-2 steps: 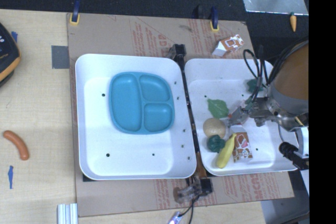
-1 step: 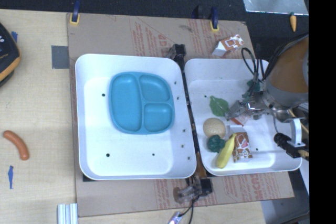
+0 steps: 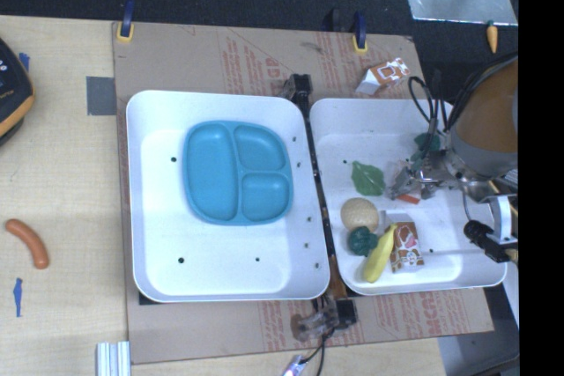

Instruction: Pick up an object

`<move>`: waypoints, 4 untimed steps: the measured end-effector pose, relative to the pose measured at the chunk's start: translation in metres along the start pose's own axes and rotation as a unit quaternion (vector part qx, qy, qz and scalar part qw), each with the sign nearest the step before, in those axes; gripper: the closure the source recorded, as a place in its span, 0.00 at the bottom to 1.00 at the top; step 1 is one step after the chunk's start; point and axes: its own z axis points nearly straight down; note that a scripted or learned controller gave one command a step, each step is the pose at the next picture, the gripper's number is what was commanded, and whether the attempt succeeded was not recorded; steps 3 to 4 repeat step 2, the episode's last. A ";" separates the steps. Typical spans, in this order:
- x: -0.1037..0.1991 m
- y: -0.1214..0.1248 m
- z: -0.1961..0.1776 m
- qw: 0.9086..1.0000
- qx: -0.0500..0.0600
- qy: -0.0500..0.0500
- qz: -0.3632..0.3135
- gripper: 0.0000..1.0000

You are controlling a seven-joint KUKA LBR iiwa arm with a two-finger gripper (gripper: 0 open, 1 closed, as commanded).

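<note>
While the tool hangs low in the right bin, whether it is released or clenched I cannot tell; near it lie a green leaf, beige ball, banana and small carton.

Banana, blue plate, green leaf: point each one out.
banana (image 3: 380, 254), camera view, middle of its yellow body
blue plate (image 3: 238, 173), camera view, the ridge where its compartments meet
green leaf (image 3: 367, 178), camera view, centre of the leaf
</note>
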 end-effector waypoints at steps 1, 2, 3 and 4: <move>0.074 0.007 -0.101 1.000 -0.001 0.002 0.001 1.00; 0.132 0.013 -0.130 1.000 -0.001 0.002 0.002 1.00; 0.132 0.013 -0.130 1.000 -0.001 0.002 0.002 1.00; 0.132 0.013 -0.130 1.000 -0.001 0.002 0.002 1.00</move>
